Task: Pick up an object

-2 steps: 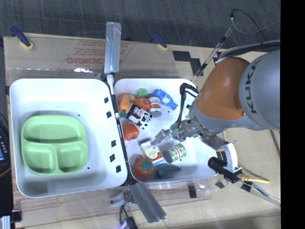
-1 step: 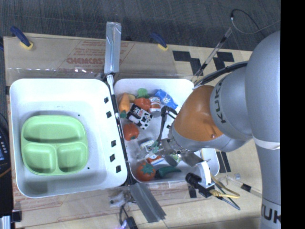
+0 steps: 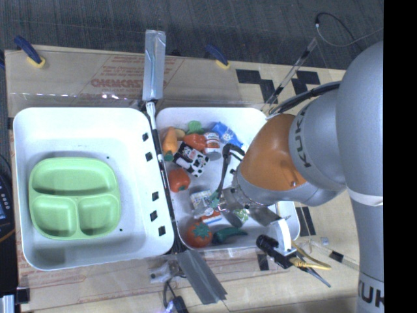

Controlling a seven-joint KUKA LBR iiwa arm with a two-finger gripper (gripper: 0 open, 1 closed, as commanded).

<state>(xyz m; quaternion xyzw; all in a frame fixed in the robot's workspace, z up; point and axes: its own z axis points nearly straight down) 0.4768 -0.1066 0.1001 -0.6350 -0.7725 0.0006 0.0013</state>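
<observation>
Pincer low, clear packet beside it

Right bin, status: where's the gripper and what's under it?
Gripper low in right bin, over clear wrapped item. No grasp confirmed. Tomato and green piece crowd close below.

Two bins sat side by side on the surface. The left bin held a divided tray. The right bin held a heap of small toys, with a tomato-shaped piece at its near edge. The arm reached over that bin from the right.
</observation>
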